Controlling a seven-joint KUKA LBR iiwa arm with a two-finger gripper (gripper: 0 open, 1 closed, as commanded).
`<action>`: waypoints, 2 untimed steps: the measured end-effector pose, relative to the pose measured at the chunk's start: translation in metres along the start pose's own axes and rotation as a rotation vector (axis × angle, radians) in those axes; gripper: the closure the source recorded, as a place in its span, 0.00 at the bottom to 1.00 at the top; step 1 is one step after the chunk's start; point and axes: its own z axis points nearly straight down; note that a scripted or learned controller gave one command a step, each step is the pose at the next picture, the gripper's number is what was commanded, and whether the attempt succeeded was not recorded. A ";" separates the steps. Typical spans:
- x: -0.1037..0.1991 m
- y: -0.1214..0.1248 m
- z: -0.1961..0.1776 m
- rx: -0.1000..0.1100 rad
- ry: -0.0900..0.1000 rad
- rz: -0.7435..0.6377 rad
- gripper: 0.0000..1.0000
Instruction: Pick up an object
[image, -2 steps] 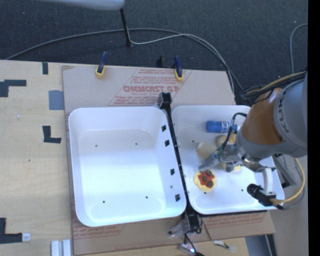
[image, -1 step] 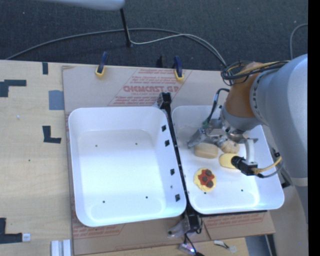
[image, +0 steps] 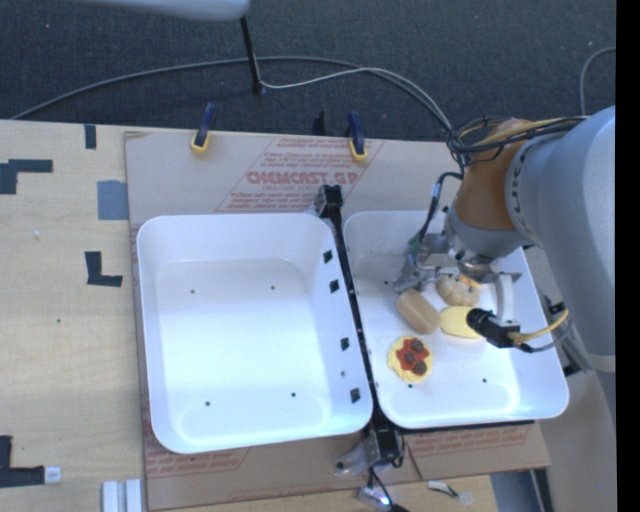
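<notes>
My arm comes in from the right w/ the orange band above the wrist, bent down over the right bin (image: 520, 405). My gripper (image: 425, 272) sits low in the upper-middle part of that bin, just above the tan cylinder-shaped piece (image: 418, 311) and beside the lumpy beige piece (image: 459, 290). Can't tell if it's apart or together: the wrist and cables cover most of it, and I see nothing clearly between its tips. The tan piece lies tilted on the bin floor, touching or nearly touching the pale yellow item (image: 460, 321) to its right. Below them, near the bin's middle, lies a flat yellow round thing w/ red and dark bits on top (image: 410, 359), apart from the others. A black-tipped cable end (image: 490, 328) w/ yellow wire hangs over the yellow item's right side. Left bin (image: 160, 330) is next door, sharing the black-clipped divider (image: 345, 300). Both bins rest on a cardboard sheet (image: 290, 175) held by two blue-yellow clamps (image: 204, 128) at the far edge.
</notes>
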 end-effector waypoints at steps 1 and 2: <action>0.000 0.000 0.001 0.001 0.000 0.000 0.00; -0.019 -0.048 -0.088 -0.005 -0.001 0.002 0.00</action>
